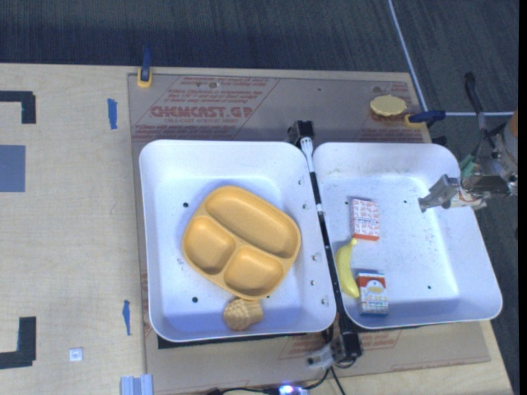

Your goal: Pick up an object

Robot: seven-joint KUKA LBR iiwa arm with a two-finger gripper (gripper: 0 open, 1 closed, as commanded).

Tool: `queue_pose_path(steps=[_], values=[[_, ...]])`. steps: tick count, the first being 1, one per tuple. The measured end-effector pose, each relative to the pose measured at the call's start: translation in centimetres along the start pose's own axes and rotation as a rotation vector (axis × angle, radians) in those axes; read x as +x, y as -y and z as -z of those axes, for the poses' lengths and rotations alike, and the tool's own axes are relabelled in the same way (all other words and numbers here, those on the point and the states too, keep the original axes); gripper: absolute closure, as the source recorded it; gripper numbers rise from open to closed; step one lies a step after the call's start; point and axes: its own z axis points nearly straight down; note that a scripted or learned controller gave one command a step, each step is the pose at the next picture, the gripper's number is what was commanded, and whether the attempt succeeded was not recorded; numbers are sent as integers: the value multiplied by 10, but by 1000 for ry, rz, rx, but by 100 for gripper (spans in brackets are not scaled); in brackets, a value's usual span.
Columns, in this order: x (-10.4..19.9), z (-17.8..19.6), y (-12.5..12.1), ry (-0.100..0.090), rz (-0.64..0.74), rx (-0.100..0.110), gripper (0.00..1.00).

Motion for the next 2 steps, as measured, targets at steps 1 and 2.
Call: queue_pose_path(steps=[1, 2], values=[[-3, -135, 18, 0, 0, -2, 0], [-3, -125, 17, 1, -1, -5, 100]])
